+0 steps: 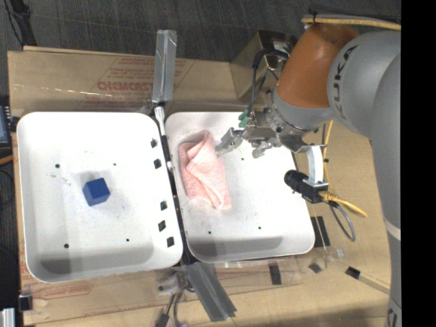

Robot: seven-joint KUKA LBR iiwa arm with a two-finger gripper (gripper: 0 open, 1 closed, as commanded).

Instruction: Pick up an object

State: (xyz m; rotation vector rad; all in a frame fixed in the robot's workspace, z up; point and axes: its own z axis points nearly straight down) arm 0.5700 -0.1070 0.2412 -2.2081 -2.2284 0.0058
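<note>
My hand (233,142) hangs over the far part of the right bin (272,234), its metal tip just beside the upper right corner of the pink cloth (203,172). From this slanted look down I cannot tell whether it is released or clenched, and nothing shows in it. The cloth lies crumpled along the bin's left side, close to the divider between the two bins, with bare white floor to its right. It looks the nearest thing to take.

To do this well, I judge I should come down on a raised fold and not a flat edge, since soft fabric slips away unless a ridge is pinched. The bulkiest bunch seems to sit near the cloth's top, right by my tip, so little sideways travel looks needed. I should keep off the bin wall while lowering.

Further out, a blue cube (96,191) rests alone in the left bin (41,125), well apart from me, on the bench (354,240).
</note>
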